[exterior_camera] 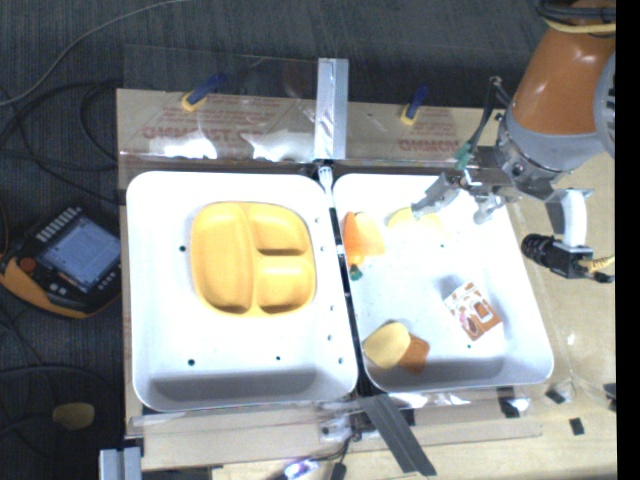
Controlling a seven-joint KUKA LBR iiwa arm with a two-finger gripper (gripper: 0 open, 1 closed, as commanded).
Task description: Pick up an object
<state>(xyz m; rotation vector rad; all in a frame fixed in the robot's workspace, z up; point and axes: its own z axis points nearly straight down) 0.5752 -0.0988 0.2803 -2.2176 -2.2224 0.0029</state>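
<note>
My gripper (462,202) hangs over the back of the right bin (520,268), open, with nothing between its fingers. A small pale yellow piece (403,217) lies just left of the left fingertip (436,200). An orange block (360,235) rests against the bin's left wall. Toward the right of the bin lies a small white and brown packet (472,311). A yellow and orange cylinder (394,345) lies on its side near the front wall.
The left bin (160,348) holds a yellow divided tray (252,256). A metal divider strip (331,98) stands at the back between the bins. A handheld pendant (62,260) lies on the floor to the left.
</note>
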